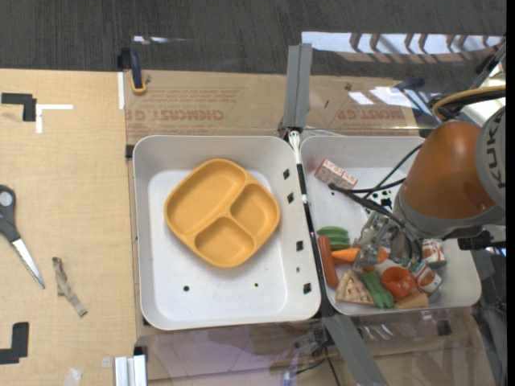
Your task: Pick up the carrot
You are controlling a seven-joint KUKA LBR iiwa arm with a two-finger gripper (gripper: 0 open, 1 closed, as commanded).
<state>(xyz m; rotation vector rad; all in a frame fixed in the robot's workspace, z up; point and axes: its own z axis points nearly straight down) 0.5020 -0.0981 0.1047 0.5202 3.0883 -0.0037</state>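
The carrot (346, 255) lies in the right bin (463, 294), near its left wall, between a green pepper (334, 236) above and a red sausage (328, 262) at lower left, with its thick end at the gripper (376, 248). The gripper is lowered over the food pile; whether it is released or clenched cannot be determined. The left bin (161, 296) holds 1 yellow 3-compartment plate (222, 212).

The small orange carrot (346, 255) lies flat in the right bin, just below a green vegetable
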